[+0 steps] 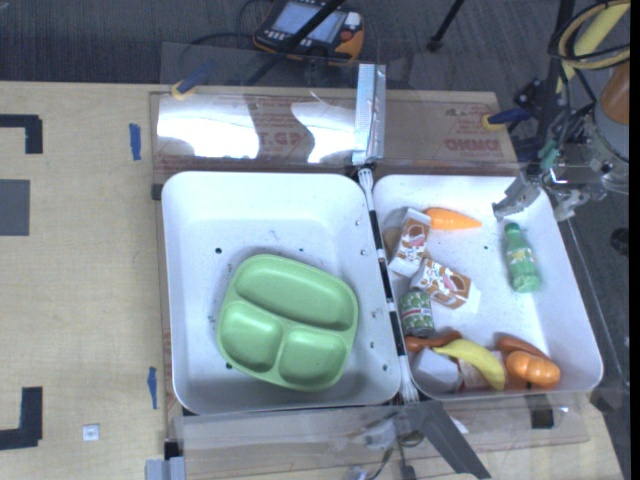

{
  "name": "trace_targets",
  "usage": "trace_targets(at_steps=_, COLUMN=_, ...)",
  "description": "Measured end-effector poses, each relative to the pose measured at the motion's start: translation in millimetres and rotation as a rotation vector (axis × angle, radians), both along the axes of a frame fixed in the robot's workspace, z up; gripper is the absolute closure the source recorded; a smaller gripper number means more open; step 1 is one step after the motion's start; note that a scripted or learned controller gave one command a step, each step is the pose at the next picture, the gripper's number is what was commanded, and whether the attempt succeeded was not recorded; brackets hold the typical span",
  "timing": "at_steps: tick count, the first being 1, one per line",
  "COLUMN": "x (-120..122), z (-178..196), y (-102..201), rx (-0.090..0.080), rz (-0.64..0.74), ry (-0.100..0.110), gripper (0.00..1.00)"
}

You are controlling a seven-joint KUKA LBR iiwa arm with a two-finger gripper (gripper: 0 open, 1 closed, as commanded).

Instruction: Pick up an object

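1. Gripper (522, 196) hung over the right bin's (570, 268) far right corner; could not tell its state.
2. Green bottle (519, 257) lay just beside it, near the right edge.
3. Carrot (452, 220) lay at the far edge; banana (472, 358) at the near edge.
4. Green divided plate (287, 320) sat in the left bin (190, 228).

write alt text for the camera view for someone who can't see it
Two shallow white bins sit side by side on a bench: the left bin holds a green divided plate, the right bin a carrot, green bottle, banana, small can and snack packets. The arm's claw hovers at the right bin's far right corner.
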State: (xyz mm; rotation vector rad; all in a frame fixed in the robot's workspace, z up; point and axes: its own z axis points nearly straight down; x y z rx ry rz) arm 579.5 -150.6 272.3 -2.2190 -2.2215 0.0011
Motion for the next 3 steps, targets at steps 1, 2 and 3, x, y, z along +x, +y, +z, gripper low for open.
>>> trace_targets(at_steps=1, x=13.1, z=-101.6, y=-43.3, rx=-0.001, rz=-0.030, ry=-0.001, gripper=0.00)
trace_targets(at_steps=2, x=38.7, z=-43.8, y=-66.0, rx=-0.003, rz=-0.249, ry=-0.004, gripper=0.00)
trace_targets(at_steps=3, x=7.5, z=-166.4, y=-46.1, rx=0.005, rz=-0.399, ry=0.005, gripper=0.00)
